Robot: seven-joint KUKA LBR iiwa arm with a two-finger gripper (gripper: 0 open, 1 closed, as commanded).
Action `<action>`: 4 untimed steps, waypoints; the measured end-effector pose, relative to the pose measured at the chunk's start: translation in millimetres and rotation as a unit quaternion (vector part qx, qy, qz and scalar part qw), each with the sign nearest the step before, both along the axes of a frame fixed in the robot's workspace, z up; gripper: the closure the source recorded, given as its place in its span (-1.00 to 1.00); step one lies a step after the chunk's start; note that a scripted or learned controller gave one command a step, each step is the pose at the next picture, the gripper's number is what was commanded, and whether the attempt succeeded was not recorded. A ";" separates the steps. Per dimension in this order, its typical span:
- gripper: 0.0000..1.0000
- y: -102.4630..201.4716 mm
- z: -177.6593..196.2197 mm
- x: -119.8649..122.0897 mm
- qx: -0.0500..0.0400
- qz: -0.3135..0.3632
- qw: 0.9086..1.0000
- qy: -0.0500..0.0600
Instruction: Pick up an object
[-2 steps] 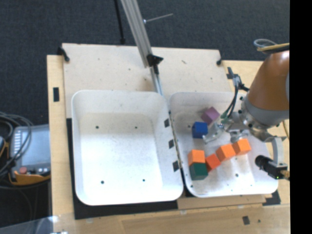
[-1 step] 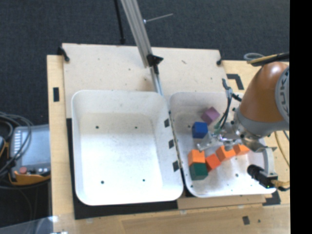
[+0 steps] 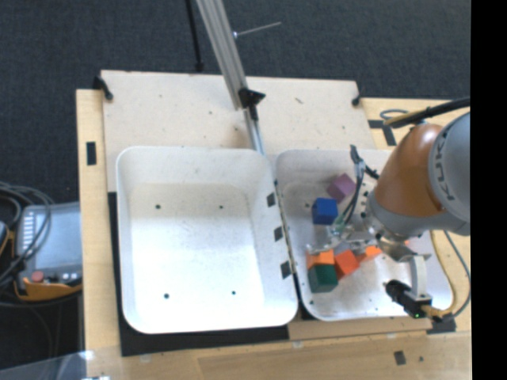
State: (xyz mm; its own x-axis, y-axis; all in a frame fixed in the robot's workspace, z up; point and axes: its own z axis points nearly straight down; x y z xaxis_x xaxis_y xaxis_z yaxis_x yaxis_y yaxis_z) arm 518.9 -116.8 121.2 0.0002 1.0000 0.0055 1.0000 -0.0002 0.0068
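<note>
We judge the step in hand to be the descent onto a block in the right bin [image 3: 317,311], where the arm [image 3: 416,184] hangs low over a tight cluster of small blocks. The gripper [image 3: 354,234] sits just right of the blue block [image 3: 325,210] and just above the orange block [image 3: 346,261]; whether it is apart or together we cannot tell, as the wrist covers it. To do this well we would want it to settle on one block alone, most likely the orange one, squarely across two flat faces and not a corner. The crowding is the trouble: a dark green block [image 3: 322,277] lies touching a second orange piece [image 3: 320,257] on the left side of the cluster, so a slanted approach could shove neighbours aside or catch two at once. A purple block [image 3: 342,187] lies farther off, nearer the far wall, with more room around it. The left bin [image 3: 131,212] stands beside on the desk [image 3: 174,105], and a metal strut [image 3: 226,50] slants down to the far gap between the bins, clear of the work.
</note>
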 end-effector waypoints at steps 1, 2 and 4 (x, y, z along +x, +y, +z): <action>1.00 -2.6 14.8 2.5 -0.002 -0.004 1.000 -0.005; 1.00 -5.0 79.4 4.7 -0.004 0.002 1.000 -0.001; 1.00 -0.9 151.8 6.0 -0.003 0.003 1.000 0.002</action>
State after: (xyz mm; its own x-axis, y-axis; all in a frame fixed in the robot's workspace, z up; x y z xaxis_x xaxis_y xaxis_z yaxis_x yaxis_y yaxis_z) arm 524.8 -117.7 273.0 -0.0057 1.0000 -0.0002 1.0000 0.0057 0.0027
